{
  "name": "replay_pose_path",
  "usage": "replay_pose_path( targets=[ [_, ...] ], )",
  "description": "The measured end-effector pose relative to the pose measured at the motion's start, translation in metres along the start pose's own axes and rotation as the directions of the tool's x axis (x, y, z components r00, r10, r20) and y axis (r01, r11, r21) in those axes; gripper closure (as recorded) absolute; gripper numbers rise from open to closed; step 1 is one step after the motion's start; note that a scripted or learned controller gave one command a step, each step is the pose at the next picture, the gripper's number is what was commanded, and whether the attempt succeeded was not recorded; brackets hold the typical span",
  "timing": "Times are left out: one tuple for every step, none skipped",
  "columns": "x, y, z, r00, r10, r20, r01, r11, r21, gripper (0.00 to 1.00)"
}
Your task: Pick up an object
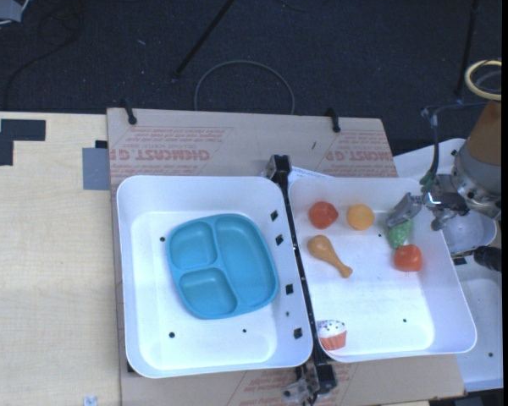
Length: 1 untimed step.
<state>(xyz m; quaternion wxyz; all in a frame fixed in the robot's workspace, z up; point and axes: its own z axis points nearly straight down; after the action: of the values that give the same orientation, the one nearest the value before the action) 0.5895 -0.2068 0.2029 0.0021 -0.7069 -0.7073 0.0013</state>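
My gripper (pixel 420 216) hangs open over the right edge of the right bin (pixel 381 328), with nothing held between its fingers. One grey finger (pixel 400 210) sits just above a small green object (pixel 398 235). A red object (pixel 408 258) lies right below the green one. Further left in the same bin are an orange ball (pixel 361 217), a red tomato-like ball (pixel 323 214) and a tan drumstick (pixel 330 255). A small cupcake (pixel 332 334) rests at the bin's front left corner.
The left bin (pixel 144 311) holds a blue divided plate (pixel 221 265). A black divider (pixel 291 260) runs between the bins. The arm's orange band (pixel 487 134) stands at the right edge. Cardboard (pixel 237 146) lies behind the bins.
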Motion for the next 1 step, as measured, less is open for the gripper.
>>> replay_pose_path(
  targets=[
    [0.0087,0.0003,0.0603,1.000,-0.001,-0.001,0.001,1.000,0.000,0.00]
  ],
)
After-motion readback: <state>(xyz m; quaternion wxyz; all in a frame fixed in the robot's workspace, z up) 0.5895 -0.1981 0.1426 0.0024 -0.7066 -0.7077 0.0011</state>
